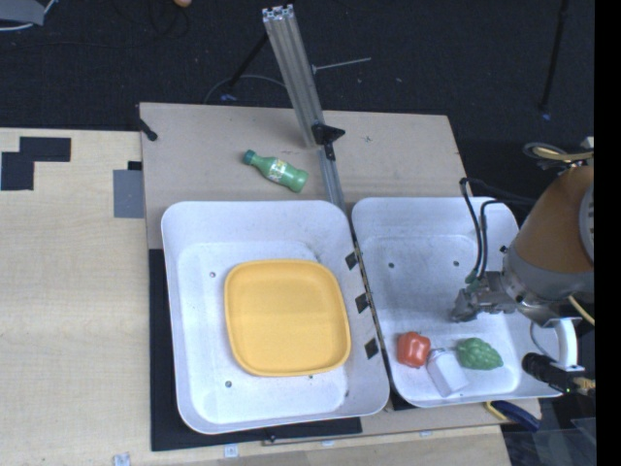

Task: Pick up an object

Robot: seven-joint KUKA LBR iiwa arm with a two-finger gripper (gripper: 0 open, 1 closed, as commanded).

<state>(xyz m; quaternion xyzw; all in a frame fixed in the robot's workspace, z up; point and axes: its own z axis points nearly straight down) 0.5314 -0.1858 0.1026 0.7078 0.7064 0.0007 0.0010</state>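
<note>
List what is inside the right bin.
The right bin holds a red pepper, a green leafy item and a small white-grey block near its front edge. The gripper is down inside it. The arm covers the bin's right side.

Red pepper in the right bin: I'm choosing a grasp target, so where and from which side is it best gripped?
Probably across the red pepper's rounded body, coming straight down. A white block lies close at its lower right and the bin wall runs along its left, so sideways approaches look crowded.
</note>
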